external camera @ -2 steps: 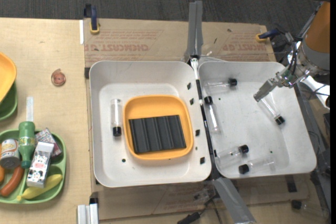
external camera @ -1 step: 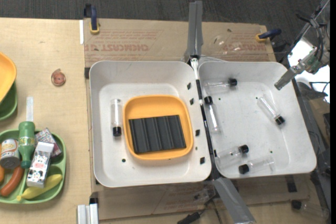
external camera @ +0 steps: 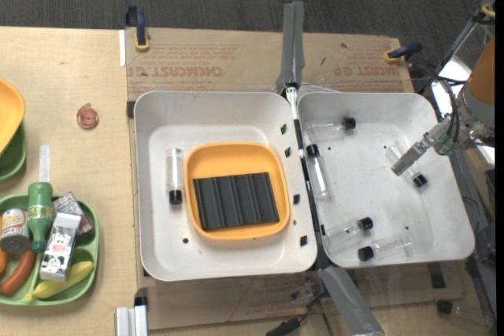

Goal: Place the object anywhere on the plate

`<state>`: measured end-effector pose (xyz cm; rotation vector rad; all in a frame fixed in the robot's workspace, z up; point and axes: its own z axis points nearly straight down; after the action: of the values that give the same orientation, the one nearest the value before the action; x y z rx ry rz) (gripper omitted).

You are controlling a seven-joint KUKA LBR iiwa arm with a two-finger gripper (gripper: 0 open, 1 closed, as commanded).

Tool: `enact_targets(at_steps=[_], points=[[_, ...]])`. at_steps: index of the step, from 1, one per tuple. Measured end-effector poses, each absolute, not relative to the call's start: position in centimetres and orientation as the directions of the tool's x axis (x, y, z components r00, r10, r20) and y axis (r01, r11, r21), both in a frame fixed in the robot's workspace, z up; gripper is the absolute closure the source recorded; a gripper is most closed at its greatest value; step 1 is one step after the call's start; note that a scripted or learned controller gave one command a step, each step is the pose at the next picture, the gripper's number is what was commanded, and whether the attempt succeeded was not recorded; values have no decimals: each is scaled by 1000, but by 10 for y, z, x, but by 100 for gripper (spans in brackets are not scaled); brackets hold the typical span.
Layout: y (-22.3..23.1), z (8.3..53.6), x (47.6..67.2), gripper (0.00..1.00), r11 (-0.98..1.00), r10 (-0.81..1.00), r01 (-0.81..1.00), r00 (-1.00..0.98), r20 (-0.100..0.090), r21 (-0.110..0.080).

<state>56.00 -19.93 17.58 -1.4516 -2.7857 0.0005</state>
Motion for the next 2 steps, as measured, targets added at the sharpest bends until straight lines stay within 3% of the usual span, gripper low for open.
enact_targets(at_steps=[1,2], points=[[-222,181,655,0,569,822,822,-569,-3,2],[-163,157,603,0,648,762,762,-648,0,0]])
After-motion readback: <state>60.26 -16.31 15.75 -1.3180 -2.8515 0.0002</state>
